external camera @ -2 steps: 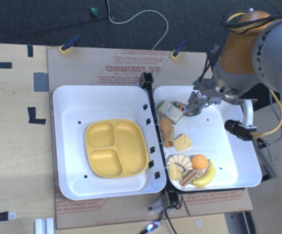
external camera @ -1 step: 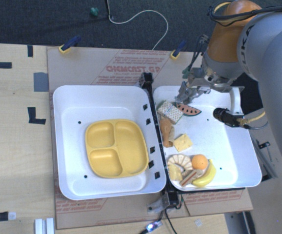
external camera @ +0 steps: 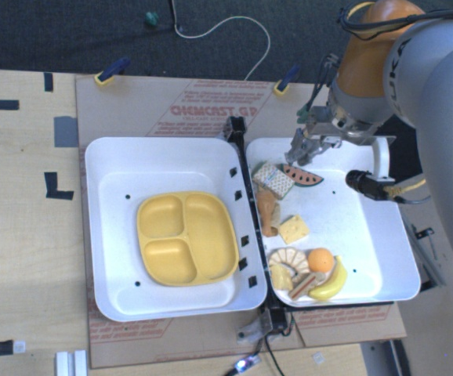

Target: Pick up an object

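Note:
My gripper (external camera: 299, 154) hangs over the far left part of the right bin (external camera: 371, 233), just above a watermelon slice (external camera: 302, 176). Nothing shows between its fingers. Beside the slice lies a checkered cracker-like piece (external camera: 273, 181). A brown bread stick (external camera: 268, 212) and a cheese wedge (external camera: 293, 229) lie in the middle left of the bin. At the near left corner are a round cracker stack (external camera: 286, 262), an orange (external camera: 320, 261) and a banana (external camera: 326, 284).
The left bin (external camera: 113, 171) holds a yellow divided plate (external camera: 186, 237). A black clip-lined divider (external camera: 244, 202) separates the bins. The grey arm with its orange band (external camera: 375, 37) fills the upper right. A black cylinder (external camera: 364, 183) juts over the right bin's far side.

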You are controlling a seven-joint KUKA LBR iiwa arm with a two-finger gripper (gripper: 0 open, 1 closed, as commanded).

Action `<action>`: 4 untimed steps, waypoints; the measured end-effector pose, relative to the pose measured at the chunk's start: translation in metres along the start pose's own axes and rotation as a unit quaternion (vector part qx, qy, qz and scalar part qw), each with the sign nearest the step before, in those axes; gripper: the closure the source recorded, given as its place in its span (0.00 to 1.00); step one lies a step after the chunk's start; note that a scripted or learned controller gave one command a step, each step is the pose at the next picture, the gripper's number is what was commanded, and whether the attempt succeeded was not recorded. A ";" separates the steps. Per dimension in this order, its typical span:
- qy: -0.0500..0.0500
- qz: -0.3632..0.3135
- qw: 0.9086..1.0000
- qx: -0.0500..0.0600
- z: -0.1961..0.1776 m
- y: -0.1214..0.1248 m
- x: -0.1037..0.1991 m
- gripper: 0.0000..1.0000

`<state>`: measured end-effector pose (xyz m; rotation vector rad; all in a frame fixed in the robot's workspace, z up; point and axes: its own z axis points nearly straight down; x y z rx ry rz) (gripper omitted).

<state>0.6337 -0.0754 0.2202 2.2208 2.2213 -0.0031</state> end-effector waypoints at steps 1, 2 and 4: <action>0.000 0.000 1.000 0.000 -0.010 -0.019 -0.001 1.00; 0.000 -0.001 1.000 0.001 0.007 -0.009 -0.003 1.00; 0.001 0.000 1.000 -0.001 -0.014 -0.011 -0.004 1.00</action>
